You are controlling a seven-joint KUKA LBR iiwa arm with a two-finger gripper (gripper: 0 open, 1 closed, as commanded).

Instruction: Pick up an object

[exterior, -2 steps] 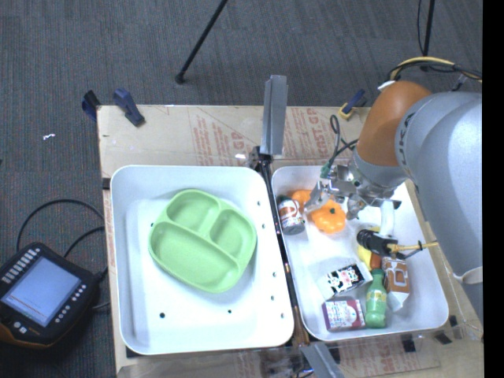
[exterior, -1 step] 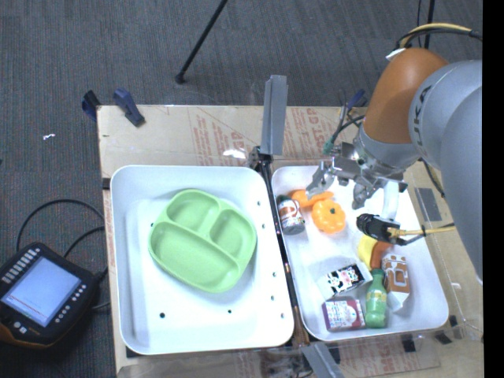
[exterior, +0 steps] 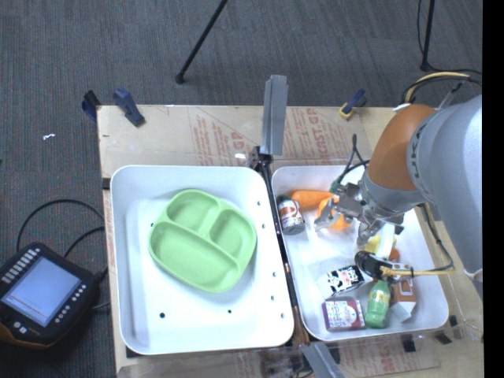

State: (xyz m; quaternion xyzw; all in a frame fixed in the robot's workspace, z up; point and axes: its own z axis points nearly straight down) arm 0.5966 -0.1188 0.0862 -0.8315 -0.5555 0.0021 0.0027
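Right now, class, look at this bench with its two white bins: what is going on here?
A grey robot arm with an orange band reaches into the right-hand white bin, its gripper low over an orange carrot-shaped toy among small clutter: a small tin can, a green bottle and a pink packet. Nothing is seen lifted. The left-hand white bin holds a light green divided plastic plate.

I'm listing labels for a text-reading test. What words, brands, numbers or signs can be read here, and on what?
Nothing reads with certainty.
Cardboard sheet under the bins: large red printed letters, upside down and partly covered; not legible.
Small can: label too blurred.
Black-and-white carton: a pattern, no readable words.
Pink packet: print too small.
Green bottle: label too small.
Handheld screen at left: display unreadable.
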